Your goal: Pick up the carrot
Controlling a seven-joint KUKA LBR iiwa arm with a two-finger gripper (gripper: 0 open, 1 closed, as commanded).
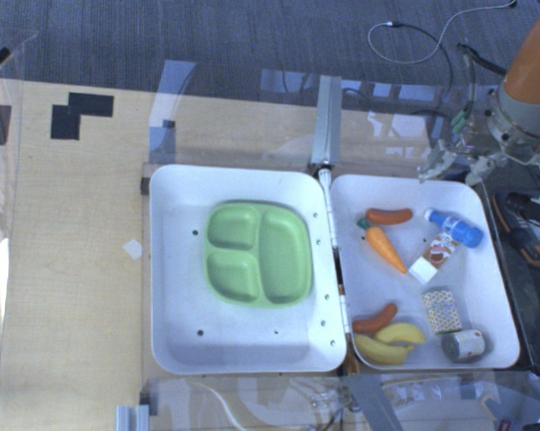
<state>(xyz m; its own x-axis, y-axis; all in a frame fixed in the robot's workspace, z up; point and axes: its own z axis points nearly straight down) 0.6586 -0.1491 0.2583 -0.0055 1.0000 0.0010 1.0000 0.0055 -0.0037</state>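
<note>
Two yellow bananas (389, 342) are seen at the front edge of the right white bin (494, 262), touching a red sausage (374, 318) just behind them. A small grey tin (464, 344) and a patterned packet (441, 309) lie to their right. An orange carrot with a green tip (385, 247) is placed in the rear half of this bin, just below a second red sausage (388, 217). A blue bottle (454, 228) lies to the right. A green divided plate (256, 254) is held in the left white bin (175, 278). The robot's hand (453, 159) is positioned above the right bin's far rim, well apart from the carrot; whether it is apart or together cannot be told.
</note>
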